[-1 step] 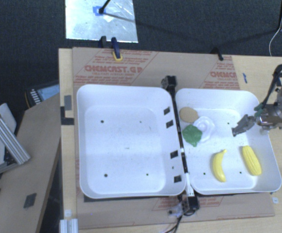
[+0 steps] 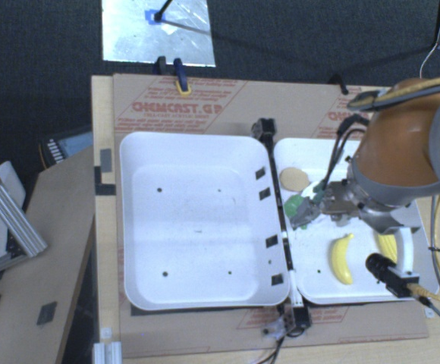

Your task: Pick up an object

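In the right bin (image 2: 311,290) lie a yellow banana (image 2: 341,258), a tan round piece (image 2: 294,178) and a small green object (image 2: 293,202). A second yellow thing (image 2: 387,243) peeks out from under the arm at the right. My gripper (image 2: 303,214) is low over the bin's left side, right at the green object and partly covering it. I cannot tell whether it touches or holds the green object. The banana lies apart from it, toward the bin's front.
The left bin (image 2: 197,211) sits beside the right one, split from it by a divider with black clips (image 2: 275,203). The arm's orange and grey body (image 2: 402,158) covers the right bin's far right part. A cardboard sheet (image 2: 205,105) lies under both bins.
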Robot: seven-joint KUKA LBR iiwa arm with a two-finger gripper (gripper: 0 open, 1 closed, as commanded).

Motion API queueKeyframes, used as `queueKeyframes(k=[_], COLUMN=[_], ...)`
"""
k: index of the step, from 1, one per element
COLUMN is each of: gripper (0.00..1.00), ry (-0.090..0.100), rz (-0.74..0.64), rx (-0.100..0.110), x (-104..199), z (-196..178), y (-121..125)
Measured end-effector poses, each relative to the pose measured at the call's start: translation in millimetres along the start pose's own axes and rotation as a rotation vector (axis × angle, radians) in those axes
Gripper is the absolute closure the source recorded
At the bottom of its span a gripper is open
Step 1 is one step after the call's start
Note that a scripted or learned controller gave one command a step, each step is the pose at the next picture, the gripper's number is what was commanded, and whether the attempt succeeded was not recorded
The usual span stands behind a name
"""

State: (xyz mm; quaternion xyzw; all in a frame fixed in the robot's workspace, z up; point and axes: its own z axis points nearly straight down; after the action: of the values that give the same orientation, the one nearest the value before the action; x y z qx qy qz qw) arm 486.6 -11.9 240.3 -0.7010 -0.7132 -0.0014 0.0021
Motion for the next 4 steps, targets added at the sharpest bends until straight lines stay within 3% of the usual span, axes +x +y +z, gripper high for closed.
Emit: queueKeyframes(k=[1,2,3,4], gripper=[0.00,0.00,0.00,0.00], ry=[-0.008,-0.002,-0.010,-0.003], rz=[0.019,0.003,0.022,0.007], rx=[-0.014,0.000,-0.024,-0.005], x=[-54.6,41.4,-45.4,20.0], z=[-90.0,-47.7,-211.9,-208.3], y=[12.2,0.4,19.0,0.0])
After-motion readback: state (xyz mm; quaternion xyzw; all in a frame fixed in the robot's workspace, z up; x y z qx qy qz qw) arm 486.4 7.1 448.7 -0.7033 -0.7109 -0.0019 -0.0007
